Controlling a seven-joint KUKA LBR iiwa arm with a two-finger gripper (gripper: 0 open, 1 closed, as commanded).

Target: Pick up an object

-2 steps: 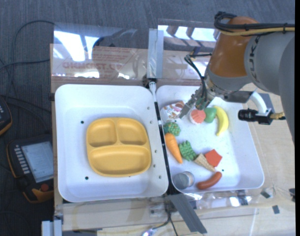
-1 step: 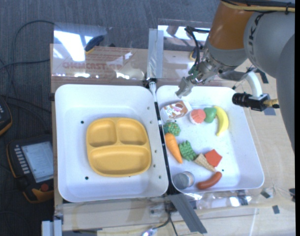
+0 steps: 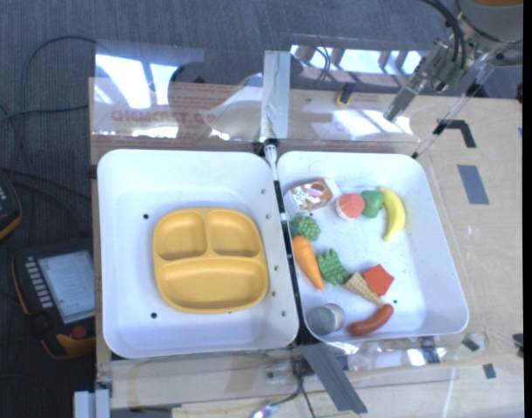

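My gripper [image 3: 415, 122] hangs above the back rim of the right bin [image 3: 440, 259], open, with nothing between its fingers. Below it in the right bin lie a yellow banana [image 3: 393, 213], a red strawberry with a green top [image 3: 360, 205], a white snack packet [image 3: 311, 195], an orange carrot [image 3: 307, 261], two green broccoli pieces [image 3: 333, 266], a red block beside a cone [image 3: 376, 279], a brown sausage [image 3: 372, 320] and a metal can [image 3: 326, 319]. The gripper touches none of them.
The left bin [image 3: 126, 190] holds a yellow divided plate [image 3: 212, 259]. A metal divider [image 3: 276, 85] and shiny panels stand behind the bins. The wooden bench top [image 3: 496, 233] lies to the right. Electronic devices sit on the floor at the left.
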